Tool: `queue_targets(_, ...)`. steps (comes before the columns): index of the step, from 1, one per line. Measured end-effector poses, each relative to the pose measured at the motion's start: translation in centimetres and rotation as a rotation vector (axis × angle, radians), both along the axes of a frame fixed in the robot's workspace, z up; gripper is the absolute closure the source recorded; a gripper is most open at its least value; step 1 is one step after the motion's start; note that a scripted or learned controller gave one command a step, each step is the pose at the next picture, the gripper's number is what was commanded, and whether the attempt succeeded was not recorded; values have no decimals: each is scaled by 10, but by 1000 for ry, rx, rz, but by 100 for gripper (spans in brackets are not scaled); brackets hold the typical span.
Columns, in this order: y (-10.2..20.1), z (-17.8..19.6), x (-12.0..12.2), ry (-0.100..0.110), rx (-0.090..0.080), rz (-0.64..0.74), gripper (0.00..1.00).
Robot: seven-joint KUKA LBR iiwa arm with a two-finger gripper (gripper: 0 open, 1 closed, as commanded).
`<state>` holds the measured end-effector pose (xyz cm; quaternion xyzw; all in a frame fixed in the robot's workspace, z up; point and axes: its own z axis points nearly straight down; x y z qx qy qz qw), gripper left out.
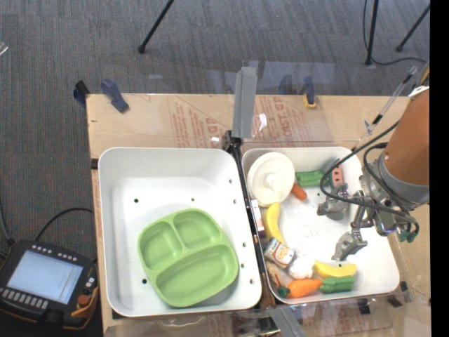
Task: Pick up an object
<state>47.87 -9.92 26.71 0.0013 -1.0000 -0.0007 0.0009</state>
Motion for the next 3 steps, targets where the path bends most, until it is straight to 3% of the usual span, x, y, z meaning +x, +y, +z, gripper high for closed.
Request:
queue_targets(1,21,-123,2,13,4,126,0)
queue_targets(2,13,-173,56,-10,-1,87,0)
queue_targets(3,-36,-176,8,-19,-3,-131,0)
